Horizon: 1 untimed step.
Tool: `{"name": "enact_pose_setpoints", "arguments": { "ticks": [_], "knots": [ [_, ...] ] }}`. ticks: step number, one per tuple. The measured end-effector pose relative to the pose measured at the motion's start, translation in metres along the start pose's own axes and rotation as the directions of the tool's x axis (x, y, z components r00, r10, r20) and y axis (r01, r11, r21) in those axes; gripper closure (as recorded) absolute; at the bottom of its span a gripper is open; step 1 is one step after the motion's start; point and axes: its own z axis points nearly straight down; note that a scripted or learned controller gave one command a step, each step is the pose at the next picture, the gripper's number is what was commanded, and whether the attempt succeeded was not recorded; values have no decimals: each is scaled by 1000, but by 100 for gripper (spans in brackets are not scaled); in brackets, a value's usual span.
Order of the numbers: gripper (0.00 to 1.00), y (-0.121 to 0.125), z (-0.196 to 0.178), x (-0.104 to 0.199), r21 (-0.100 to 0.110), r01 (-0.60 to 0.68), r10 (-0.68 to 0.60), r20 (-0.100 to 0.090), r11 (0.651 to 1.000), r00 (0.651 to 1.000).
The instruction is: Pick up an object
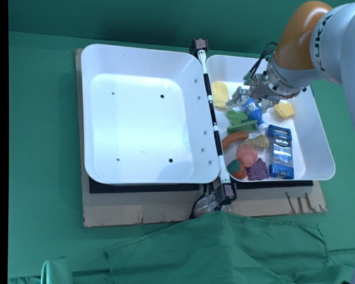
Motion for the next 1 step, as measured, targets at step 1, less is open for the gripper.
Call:
{"name": "enact_pose_setpoints", "arguments": {
  "ticks": [1],
  "knots": [
    [100,3,-12,-2,-7,-2,2,2,1000,1000]
  ]
}}
